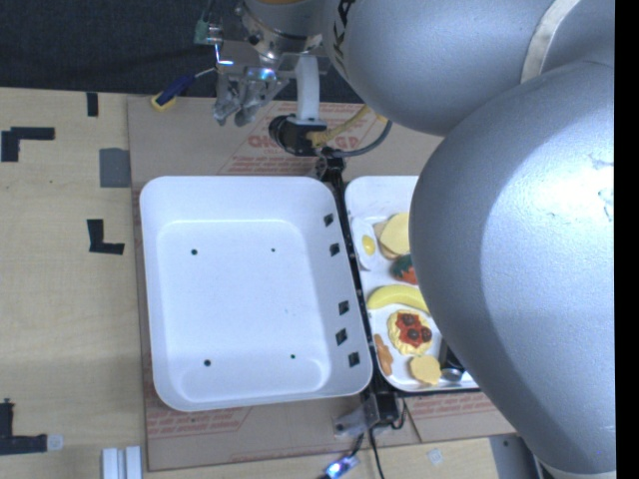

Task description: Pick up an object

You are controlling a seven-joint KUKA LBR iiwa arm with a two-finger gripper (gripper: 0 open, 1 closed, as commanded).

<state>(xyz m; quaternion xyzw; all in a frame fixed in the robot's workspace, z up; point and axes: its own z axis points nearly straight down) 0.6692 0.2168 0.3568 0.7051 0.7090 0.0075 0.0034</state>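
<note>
Objects [401,302] under raised arm [519,168]

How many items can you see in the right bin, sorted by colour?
Visible in the right bin, partly hidden by the arm:
Yellow: 4, including a banana and a bun
Orange: 1, a carrot stick
Red and yellow: 1, a pizza piece
Green and red: 1
Total: 7

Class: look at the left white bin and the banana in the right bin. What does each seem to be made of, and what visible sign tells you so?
Left white bin: probably moulded plastic, smooth and slightly glossy, judging by its rounded corners and soft sheen. Banana: likely a plastic toy, given its even yellow and smooth surface, though the picture leaves that open.
</note>
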